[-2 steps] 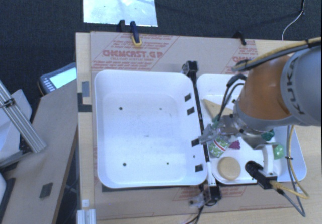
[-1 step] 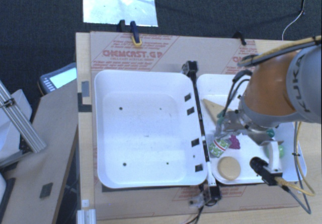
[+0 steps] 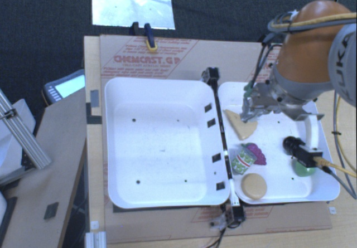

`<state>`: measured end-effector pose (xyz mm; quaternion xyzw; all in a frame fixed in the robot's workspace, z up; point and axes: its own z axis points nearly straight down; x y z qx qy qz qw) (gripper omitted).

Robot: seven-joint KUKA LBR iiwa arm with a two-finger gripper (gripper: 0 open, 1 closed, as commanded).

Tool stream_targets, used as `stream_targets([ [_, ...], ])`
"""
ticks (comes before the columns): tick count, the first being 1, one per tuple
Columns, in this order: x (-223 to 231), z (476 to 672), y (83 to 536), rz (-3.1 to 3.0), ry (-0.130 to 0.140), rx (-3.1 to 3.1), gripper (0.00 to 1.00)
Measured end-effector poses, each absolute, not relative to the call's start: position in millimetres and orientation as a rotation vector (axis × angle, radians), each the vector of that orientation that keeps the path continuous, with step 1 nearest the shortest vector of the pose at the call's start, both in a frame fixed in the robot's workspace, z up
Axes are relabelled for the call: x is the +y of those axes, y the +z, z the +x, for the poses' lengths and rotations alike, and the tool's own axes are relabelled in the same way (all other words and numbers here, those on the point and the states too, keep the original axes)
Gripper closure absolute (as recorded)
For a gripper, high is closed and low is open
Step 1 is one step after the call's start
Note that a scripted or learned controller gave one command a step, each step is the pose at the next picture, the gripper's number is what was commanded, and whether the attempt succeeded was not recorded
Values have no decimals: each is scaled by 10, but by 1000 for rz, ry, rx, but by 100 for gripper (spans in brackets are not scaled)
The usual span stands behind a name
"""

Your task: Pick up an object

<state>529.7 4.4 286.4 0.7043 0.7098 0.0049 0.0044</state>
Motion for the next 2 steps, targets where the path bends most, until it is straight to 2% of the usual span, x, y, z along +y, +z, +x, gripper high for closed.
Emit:
stream_targets([
  [1,500,5167,4011,2204,21,2227,100],
  [2,1096,5165,5165,2205,21,2227,100],
])
